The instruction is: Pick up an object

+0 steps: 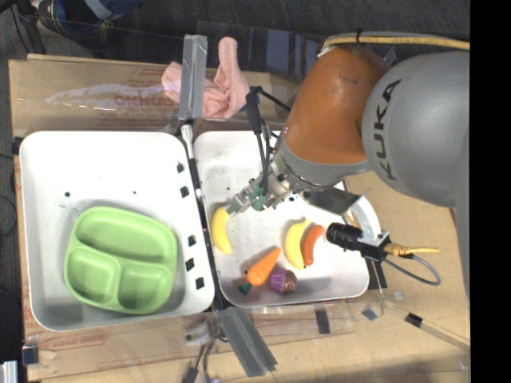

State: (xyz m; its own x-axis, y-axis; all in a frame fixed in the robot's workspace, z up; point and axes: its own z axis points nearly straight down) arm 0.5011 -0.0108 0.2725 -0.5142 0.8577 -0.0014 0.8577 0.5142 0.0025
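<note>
We see the grey arm's hand (246, 201) lowered into the right-hand shallow white bin (214, 152), its tip hovering over bare bin floor near the bin's middle. The hand is small and half lost under the orange-banded wrist, so we cannot tell how it is set, and nothing shows gripped in it.

The nearest candidate is a small yellow plastic banana (220, 230), lying just below and slightly left of the hand, close against the wall that divides the two bins. Farther below and to the right of the hand lie an orange toy carrot (263, 266) and a purple round toy (283, 281), close together near the bin's front edge. To the hand's right, a second yellow banana (296, 244) lies touching an orange-red curved piece (313, 242).

We judge the hand is placed for a descent on the lone banana (it sits apart from the rest, which eases a grasp, though the wall crowds one side). Well to the hand's left, the other white bin (48, 158) holds a green divided plastic plate (121, 259). A pink cloth (223, 82) rests on the counter beyond the bins.
</note>
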